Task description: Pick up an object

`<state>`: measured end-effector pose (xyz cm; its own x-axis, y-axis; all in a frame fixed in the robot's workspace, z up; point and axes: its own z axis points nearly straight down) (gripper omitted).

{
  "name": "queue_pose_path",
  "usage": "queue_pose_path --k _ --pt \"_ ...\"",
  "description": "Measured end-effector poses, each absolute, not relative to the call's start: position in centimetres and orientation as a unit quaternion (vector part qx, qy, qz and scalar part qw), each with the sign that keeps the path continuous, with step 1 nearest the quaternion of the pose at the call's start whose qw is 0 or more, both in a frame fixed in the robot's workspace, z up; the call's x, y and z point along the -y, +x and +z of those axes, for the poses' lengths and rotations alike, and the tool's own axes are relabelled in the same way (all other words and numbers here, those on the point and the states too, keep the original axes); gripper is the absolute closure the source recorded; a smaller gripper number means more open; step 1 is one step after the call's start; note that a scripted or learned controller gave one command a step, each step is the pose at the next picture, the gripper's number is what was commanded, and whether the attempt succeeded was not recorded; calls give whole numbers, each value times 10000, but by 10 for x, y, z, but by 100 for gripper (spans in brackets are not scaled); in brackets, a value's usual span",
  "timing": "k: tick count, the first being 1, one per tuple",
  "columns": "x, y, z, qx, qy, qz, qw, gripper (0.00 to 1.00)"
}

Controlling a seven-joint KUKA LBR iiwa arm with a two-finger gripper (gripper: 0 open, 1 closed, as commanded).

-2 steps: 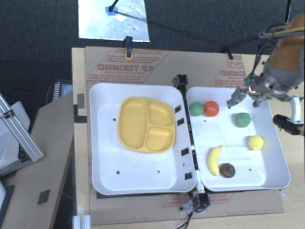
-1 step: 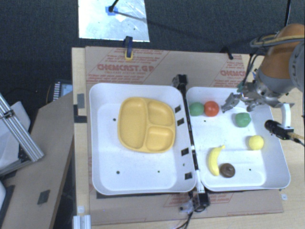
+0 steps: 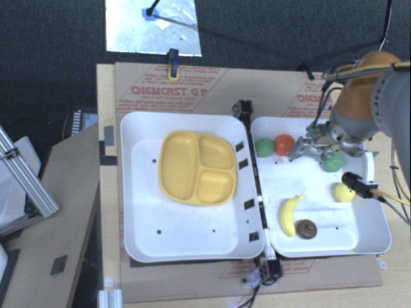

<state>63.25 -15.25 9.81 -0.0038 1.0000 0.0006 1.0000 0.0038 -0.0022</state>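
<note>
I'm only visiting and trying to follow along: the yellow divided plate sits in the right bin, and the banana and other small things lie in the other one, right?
Not quite. The camera view shows the yellow divided plate in the left bin, not the right. The banana and the other small things lie in the other one, the right bin, where the gripper is.

A robotics lab: left of the end effector [image 3: 307,147], aluminium framing [image 3: 26,178] stands beside a cardboard-covered surface [image 3: 186,88], with loose cables [image 3: 385,18] above it.
</note>
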Motion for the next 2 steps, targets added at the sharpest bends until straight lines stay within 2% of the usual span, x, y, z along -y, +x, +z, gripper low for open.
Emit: queue_pose_path --k 1,2 --pt "153 634 112 7084 -7058 -10 -20 100" --pt "145 638 173 7093 -7049 -23 -33 100"
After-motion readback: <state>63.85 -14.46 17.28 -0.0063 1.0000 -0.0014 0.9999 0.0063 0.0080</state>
